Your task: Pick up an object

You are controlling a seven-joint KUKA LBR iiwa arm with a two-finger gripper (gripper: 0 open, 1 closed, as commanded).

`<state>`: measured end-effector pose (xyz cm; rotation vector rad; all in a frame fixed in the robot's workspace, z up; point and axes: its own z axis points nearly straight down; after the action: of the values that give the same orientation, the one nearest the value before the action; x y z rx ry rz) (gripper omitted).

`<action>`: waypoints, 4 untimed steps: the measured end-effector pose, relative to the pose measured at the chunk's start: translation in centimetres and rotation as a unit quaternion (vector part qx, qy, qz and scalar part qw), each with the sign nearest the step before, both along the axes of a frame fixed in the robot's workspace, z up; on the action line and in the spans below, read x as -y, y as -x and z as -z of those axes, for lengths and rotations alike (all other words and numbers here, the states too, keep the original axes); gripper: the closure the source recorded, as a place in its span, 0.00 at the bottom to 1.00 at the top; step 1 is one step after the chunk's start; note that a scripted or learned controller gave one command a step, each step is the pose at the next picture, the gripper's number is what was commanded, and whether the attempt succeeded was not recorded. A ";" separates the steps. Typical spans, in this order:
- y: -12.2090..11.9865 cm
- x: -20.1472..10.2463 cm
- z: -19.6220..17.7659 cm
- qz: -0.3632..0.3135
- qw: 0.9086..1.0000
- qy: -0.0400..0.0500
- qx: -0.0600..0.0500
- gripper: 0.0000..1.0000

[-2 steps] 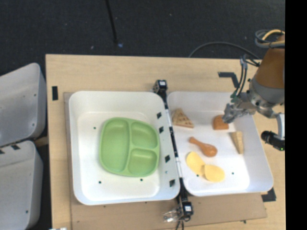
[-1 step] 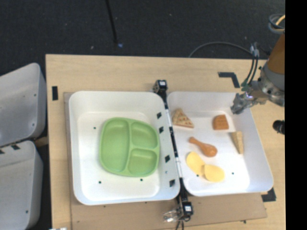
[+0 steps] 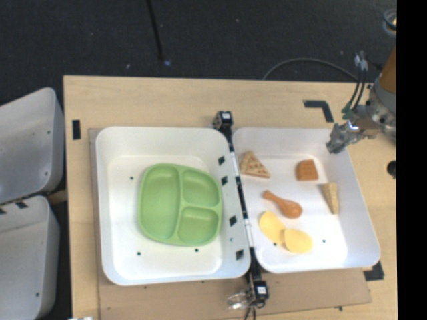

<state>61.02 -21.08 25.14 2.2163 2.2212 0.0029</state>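
While the arm (image 3: 381,95) enters from the right edge, most of it is cut off there, and what shows is a grey wrist section with cables running down to the end effector (image 3: 338,139). That end effector hangs over the far right corner of the right bin (image 3: 353,245), close to its rim; whether it is open or closed cannot be told, since it is small and blurred.

On the desk (image 3: 153,102), going left to right: the left bin (image 3: 110,259) holds a green tray (image 3: 179,204) with three compartments. Next, in the right bin, a toast wedge (image 3: 253,166) lies near the divider, a drumstick (image 3: 283,204) sits toward the middle, and two yellow slices (image 3: 285,233) overlap at the near side. An orange-brown block (image 3: 307,171) lies left of and nearer than the end effector, apart from it. A tan cone (image 3: 331,197) lies nearer still, just beside the right wall, also apart from the end effector.
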 end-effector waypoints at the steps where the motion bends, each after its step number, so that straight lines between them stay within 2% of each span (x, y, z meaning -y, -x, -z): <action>1: 0.6 -4.8 1.1 -0.001 1.000 0.000 -0.002 1.00; 4: 2.3 -19.9 3.0 -0.002 1.000 -0.001 -0.003 1.00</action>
<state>58.70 -1.23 22.10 2.2162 2.2284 -0.0012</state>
